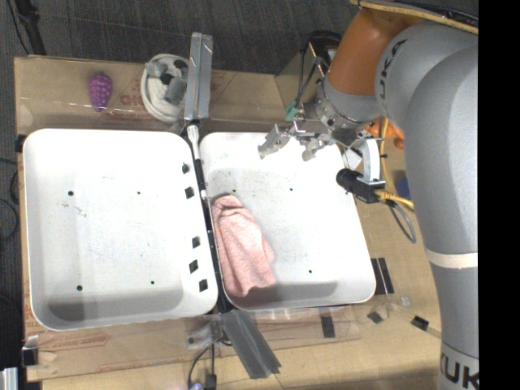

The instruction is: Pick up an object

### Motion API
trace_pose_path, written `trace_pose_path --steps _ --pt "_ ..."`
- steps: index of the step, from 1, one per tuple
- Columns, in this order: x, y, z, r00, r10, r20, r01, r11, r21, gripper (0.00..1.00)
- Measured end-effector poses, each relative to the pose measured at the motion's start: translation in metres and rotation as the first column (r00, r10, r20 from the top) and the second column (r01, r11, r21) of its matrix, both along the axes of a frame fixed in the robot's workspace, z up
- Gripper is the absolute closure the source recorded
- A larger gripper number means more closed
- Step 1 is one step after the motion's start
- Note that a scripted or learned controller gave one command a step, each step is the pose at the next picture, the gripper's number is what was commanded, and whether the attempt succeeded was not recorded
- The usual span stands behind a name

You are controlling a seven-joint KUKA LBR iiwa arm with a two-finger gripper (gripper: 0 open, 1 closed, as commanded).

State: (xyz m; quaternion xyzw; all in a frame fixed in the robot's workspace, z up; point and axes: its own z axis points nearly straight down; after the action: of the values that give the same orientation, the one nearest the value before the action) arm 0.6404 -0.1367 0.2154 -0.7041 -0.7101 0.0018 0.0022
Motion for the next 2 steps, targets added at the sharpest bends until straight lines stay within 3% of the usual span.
trace_pose_path --steps 1,2 --pt "-0.058 0.002 -0.075 0.97 0.241 0.001 -0.241 0.97 0.002 0.0" --pt "-0.099 0.014 -0.108 0.935 0.355 0.003 -0.355 0.935 0.001 0.0"
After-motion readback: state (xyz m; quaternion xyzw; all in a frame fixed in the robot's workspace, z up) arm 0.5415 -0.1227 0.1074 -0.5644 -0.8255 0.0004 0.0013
